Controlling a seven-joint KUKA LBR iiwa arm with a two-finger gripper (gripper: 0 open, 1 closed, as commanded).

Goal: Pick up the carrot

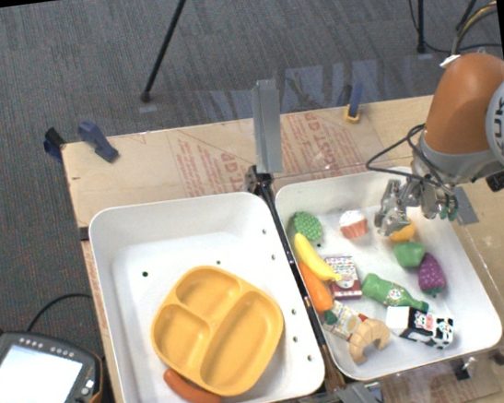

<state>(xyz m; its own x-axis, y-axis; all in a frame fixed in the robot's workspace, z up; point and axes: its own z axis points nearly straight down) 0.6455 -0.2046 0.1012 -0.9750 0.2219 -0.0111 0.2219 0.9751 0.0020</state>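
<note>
The carrot [316, 287] is an orange stick lying along the left wall of the right bin [485, 303]. It sits between a yellow banana [311, 255] above it and a small packet below it. My gripper [404, 212] hangs over the upper right part of that bin, about a hand's width to the right of the carrot and apart from it. Just under the gripper lies a small orange-yellow piece [404, 233]. Nothing shows held in the gripper.
The right bin also holds a green knobbly fruit [307, 225], a cupcake [354, 223], a red-white box [342, 272], a green bottle [392, 291], a green pepper [409, 254], purple grapes [431, 273] and a croissant [371, 335]. The left bin [120, 252] holds a yellow divided plate [218, 328] and a sausage [193, 388].
</note>
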